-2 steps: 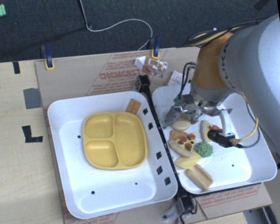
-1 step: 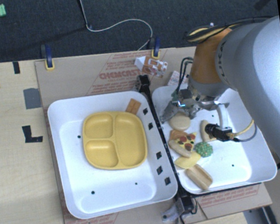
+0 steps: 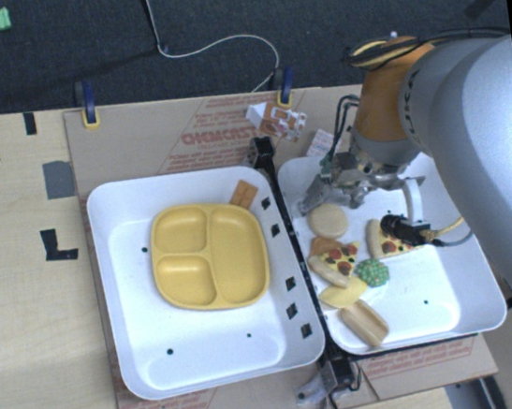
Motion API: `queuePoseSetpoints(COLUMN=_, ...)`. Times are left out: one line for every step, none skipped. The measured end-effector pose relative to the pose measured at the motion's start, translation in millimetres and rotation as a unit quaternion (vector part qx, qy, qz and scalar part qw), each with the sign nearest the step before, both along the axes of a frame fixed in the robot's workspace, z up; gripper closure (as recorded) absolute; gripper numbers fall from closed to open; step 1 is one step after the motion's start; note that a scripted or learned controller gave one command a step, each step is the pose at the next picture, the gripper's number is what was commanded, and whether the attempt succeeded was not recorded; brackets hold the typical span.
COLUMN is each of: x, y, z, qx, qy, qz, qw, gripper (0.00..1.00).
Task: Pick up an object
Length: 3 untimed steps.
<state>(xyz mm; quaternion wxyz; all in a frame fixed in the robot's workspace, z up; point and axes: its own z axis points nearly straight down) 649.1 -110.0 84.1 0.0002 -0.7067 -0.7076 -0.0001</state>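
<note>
Red printing runs across the brown cardboard (image 3: 218, 136) under the bins, too blurred to read. Two white bins sit side by side: the left bin (image 3: 131, 292) holds one yellow divided plate (image 3: 210, 255) and one small tan block (image 3: 243, 193) at its upper right. The right bin (image 3: 458, 298) holds toy foods: one round cream bun (image 3: 328, 222), two pizza slices (image 3: 335, 261), one green piece (image 3: 372, 273), one hot dog (image 3: 364, 322). The gripper (image 3: 348, 186) hangs right above the bun; I cannot tell how wide it stands.

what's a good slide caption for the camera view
KUKA arm's gripper poised over toy food in the right bin; yellow divided plate in the left bin.
</note>
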Motion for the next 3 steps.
queuePoseSetpoints(x=-33, y=9, z=1, qx=-0.0006, qy=0.001, qz=-0.001, qw=1.0000, gripper=0.00)
queuePoseSetpoints(x=-3, y=14, z=0, qx=0.0000, qy=0.000, qz=0.000, qw=1.0000, gripper=0.00)
queuePoseSetpoints(x=-5, y=-2, z=0, qx=-0.0003, qy=0.000, qz=0.000, qw=1.0000, gripper=0.00)
